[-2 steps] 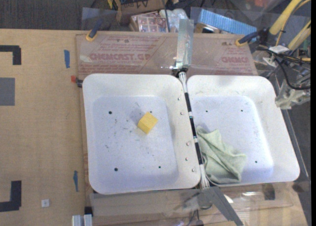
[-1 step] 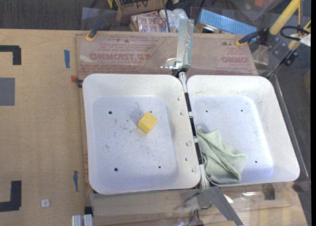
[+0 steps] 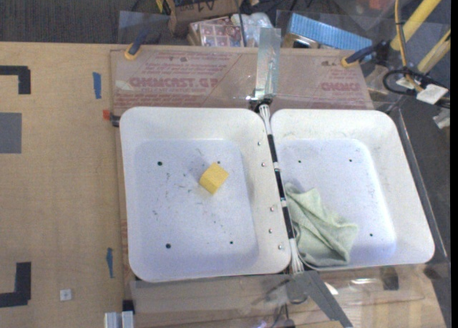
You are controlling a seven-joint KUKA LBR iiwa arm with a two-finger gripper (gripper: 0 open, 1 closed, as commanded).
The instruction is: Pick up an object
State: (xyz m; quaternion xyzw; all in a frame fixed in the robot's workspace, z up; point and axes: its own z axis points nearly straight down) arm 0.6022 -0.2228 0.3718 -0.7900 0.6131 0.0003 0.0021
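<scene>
- A small yellow block is sitting near the middle of the left bin; it looks light and stiff, best pinched across opposite flat faces.
- A pale green cloth is lying crumpled at the right bin's near-left corner, soft and easily bunched.

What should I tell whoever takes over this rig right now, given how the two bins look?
Gripper: nothing to report on it from this camera view.
Left bin: a small yellow block lies near the middle of the floor, free of the walls.
Right bin: a crumpled pale green cloth sits in the near-left corner, against the divider between the bins.
Done: nothing lifted; both objects rest on the bin floors.
Left: pick up one object. The block looks like the easier target, since it stands clear on all sides.
</scene>
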